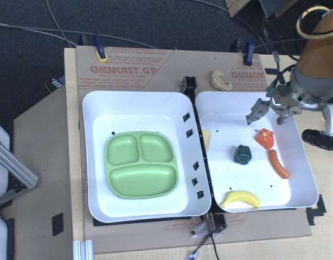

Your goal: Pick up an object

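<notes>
Gripper (271, 114) (seemingly open, holding nothing) – orange pepper (265, 138) just below it

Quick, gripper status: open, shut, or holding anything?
Gripper: open, holding nothing, above the right bin near the orange pepper.

Arm (317, 53) cut off by right edge, claw's (270, 114) grip unclear.

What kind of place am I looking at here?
Probably a robotics lab test bench: a grey robot arm's claw hangs over a shallow white bin of toy food, cardboard sheets are clamped down, and loose cables trail behind.
</notes>
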Tool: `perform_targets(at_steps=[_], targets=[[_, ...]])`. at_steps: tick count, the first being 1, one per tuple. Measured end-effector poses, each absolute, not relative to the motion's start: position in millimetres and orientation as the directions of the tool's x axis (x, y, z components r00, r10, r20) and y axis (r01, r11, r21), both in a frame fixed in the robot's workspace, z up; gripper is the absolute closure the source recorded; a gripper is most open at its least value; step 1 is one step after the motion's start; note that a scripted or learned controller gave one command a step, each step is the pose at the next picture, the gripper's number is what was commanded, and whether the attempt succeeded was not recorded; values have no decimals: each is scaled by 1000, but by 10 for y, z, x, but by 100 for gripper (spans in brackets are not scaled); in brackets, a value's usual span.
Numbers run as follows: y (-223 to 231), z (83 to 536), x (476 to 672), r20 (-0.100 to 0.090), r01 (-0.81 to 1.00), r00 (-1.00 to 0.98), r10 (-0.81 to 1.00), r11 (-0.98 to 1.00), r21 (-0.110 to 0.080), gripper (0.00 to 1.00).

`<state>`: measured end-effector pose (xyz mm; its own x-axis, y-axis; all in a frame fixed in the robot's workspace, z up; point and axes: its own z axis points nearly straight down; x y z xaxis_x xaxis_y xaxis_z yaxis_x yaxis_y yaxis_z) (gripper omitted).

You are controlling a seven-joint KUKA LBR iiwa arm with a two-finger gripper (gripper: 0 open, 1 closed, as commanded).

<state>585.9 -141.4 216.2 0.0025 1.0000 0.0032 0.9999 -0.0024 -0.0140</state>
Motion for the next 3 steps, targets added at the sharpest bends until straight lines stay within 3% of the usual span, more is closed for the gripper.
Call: perform_targets(at_steps=[1,2,3], targets=[[-1411,2231,5887,1,1000,0,1000,0,-1,0],[-1354,1615,5913,2,1000,-1,1000,1,-7,0],[-1322,1062,5804,3,1000,1,1000,-1,-8,0]])
